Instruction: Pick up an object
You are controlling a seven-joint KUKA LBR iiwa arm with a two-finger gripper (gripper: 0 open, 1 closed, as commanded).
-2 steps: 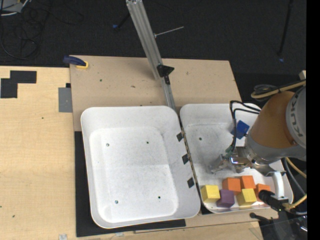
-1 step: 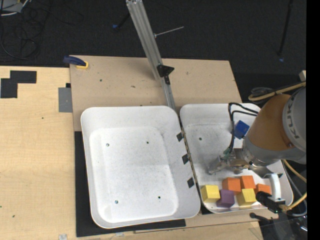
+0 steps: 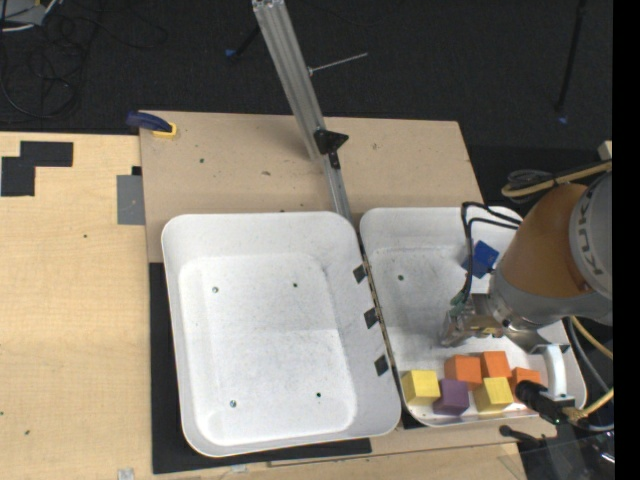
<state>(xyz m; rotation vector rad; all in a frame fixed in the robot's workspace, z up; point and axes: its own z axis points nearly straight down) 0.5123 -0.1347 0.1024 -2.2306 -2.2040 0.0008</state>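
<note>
Several small blocks lie in the near end of the right bin (image 3: 420,238): a yellow block (image 3: 423,384), a purple block (image 3: 454,396), an orange block (image 3: 464,369), a second orange block (image 3: 496,363), another yellow block (image 3: 492,395) and an orange piece (image 3: 528,376) at the right wall. My gripper (image 3: 459,327) hangs over the bin's middle, just above and behind the orange blocks. Nothing shows between its fingers. The arm's orange band (image 3: 545,243) and grey wrist hide the bin's right side.
The left bin (image 3: 200,238) lies beside the right one, joined by black clips (image 3: 371,317). A slanted metal rail (image 3: 298,78) rises behind the bins. A blue and yellow clamp (image 3: 151,123) sits at the board's far left corner. Cables trail at the right edge.
</note>
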